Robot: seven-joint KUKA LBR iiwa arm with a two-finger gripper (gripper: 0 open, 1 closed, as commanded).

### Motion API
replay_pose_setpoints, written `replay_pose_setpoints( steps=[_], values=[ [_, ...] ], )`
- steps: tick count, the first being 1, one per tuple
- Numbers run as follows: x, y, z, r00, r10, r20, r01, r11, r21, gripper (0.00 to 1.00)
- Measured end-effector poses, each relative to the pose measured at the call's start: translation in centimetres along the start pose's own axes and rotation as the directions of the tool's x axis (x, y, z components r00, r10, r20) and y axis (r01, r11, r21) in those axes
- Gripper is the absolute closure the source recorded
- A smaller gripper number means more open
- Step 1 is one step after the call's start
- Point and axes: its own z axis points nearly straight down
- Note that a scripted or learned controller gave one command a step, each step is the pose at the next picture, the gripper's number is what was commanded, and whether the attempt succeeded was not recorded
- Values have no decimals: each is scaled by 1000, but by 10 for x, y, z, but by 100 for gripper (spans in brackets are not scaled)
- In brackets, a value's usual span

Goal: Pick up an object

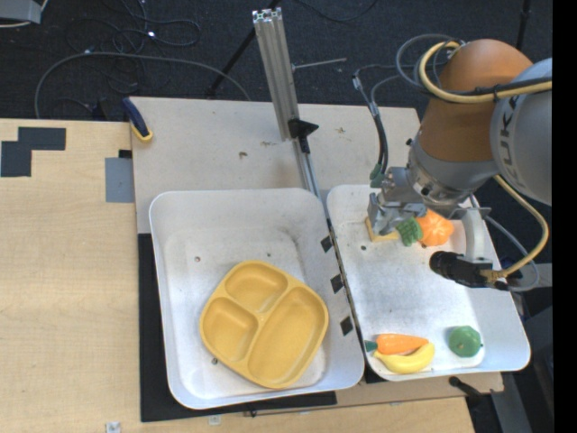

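Watching the tool (389,216), you find it low in the right bin (410,287), at that bin's far end, with a small pile just beside it — an orange piece (436,229) and a green piece (411,232) pressed together, and a pale yellowish bit (382,233) under the metal. From this angle you cannot tell how wide the tool stands or whether anything sits between its tips; the wrist hides that. Your likeliest trouble is the crowding: closing on two touching pieces may pinch an edge and let both slip, or push them against the bin wall. A black cable fitting (462,268) hangs near the pile and could nudge it. Further off, at the near end, a carrot (400,343), a banana (407,359) and a green round thing (465,340) lie well apart from the tool. In the left bin (185,233) sits a yellow divided tray (263,321), untouched.
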Motion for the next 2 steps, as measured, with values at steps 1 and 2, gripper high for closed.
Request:
replay_pose_setpoints(
  steps=[1,2],
  values=[
    [50,-2,-3,1000,0,0,0,1000,-1,100],
    [106,1,10,1000,0,1,0,1000,0,100]
  ],
)
